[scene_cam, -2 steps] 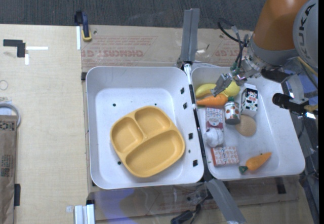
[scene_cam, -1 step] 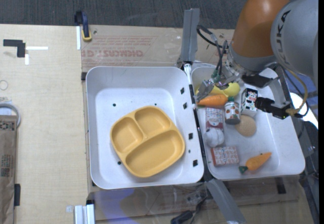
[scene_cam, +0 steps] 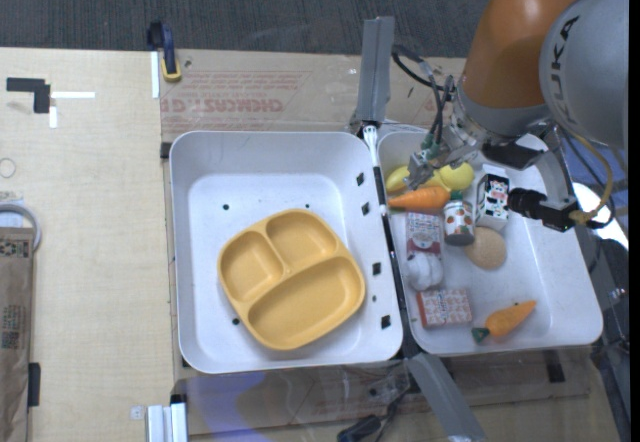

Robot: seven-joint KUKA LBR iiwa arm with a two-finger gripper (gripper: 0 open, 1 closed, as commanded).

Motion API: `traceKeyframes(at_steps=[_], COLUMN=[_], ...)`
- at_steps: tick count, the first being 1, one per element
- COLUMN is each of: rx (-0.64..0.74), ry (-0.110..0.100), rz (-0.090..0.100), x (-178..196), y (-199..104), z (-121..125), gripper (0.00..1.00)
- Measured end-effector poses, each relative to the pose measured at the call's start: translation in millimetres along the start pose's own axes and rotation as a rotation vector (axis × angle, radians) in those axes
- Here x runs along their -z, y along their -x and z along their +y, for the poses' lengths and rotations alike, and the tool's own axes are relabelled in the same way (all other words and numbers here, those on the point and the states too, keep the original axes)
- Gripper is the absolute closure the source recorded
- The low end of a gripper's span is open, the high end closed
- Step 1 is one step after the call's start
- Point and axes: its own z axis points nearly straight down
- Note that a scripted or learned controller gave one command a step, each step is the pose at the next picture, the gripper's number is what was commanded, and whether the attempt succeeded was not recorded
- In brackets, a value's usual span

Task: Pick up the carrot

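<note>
The arm hangs over the far end of the right bin point(scene_cam: 560, 335), and the gripper point(scene_cam: 437, 162) sits low among the toys there, right above the carrot point(scene_cam: 418, 198). This looks like the approach-and-grasp step: the tool is down at the carrot, but nothing shows the carrot lifted or pinched yet. Whether the gripper is spread or closed cannot be told from this angle, since cables and the wrist's bulk cover it.

The carrot lies against the bin's left wall, just on the near side of the yellow banana point(scene_cam: 452, 174) and touching or almost touching it. Its long axis runs roughly across the bin, left to right, with a slight tilt. The thicker end seems to sit toward the middle of the bin, by the small can point(scene_cam: 459, 220), and the narrower end toward the left wall, though that is hard to read.

The next move calls for a squeeze across the carrot's short width, then a straight lift, without dragging the banana or the can along. It's a crowded spot, so the margin is thin.

A second orange carrot-like toy point(scene_cam: 508, 318) with a green tip lies well apart at the bin's near end, slanted, its green end toward the near left. The yellow plate point(scene_cam: 292, 278) rests in the left bin point(scene_cam: 200, 230).
</note>
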Motion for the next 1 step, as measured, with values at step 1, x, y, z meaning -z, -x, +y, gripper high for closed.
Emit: traceKeyframes(at_steps=[1], rx=[0.099], ry=[0.002], rz=[-0.001], x=[-8.0], y=[-47.6], z=[54.7], gripper=[1.0])
